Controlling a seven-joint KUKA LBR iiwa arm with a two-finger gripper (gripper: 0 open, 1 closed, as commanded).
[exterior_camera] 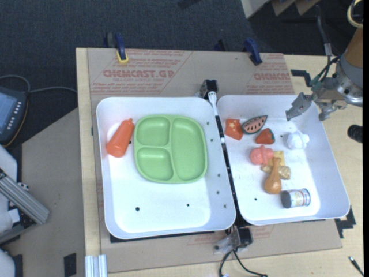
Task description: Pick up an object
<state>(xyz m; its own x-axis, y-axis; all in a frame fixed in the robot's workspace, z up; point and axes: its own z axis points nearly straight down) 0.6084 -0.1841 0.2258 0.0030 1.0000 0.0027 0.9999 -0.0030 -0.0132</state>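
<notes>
My gripper (310, 109) hangs open over the back right part of the right bin (328, 172), its two fingers spread with nothing between them. Just below and left of it lies a small white object (296, 140). Further left in the same bin sit a watermelon slice (255, 123), a red-orange block (233, 129) and a red strawberry-like piece (264, 136). A pink toy (261, 155), a brown bottle-shaped toy (273, 178) on a yellow piece, and a small can (296, 198) lie toward the front.
The left bin (115, 201) holds a green divided plate (171, 148) and an orange carrot-like toy (120, 138) at its left. Clamps (121, 54) sit on the bench's far edge. A dark fixture (210, 89) stands between the bins at the back.
</notes>
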